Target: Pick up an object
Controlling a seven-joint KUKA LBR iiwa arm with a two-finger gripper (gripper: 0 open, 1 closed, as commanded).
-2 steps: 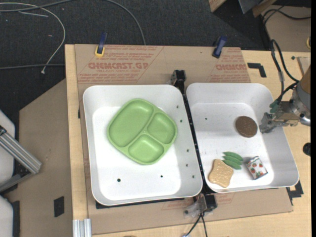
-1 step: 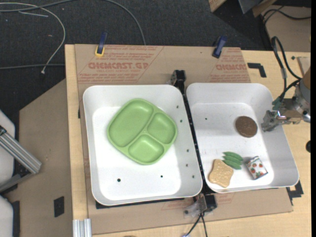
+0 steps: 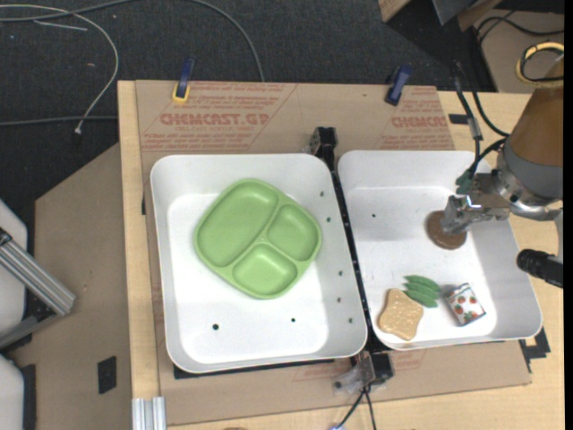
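My gripper (image 3: 457, 215) hangs low in the right bin (image 3: 385, 177), toward its three o'clock side, directly over a brown round object (image 3: 445, 233); I cannot tell whether my fingers are open or closed. Near the bin's six o'clock edge lie a toast-shaped piece (image 3: 400, 314), a green leafy item (image 3: 422, 289) and a small patterned packet (image 3: 466, 305). The left bin (image 3: 170, 240) holds a green divided plate (image 3: 258, 237).

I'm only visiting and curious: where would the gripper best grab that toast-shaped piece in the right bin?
Probably from straight above, closing across the narrow sides of the toast piece. It lies flat near the bin's front wall, with the green leaf beside it, so a sideways approach looks crowded.
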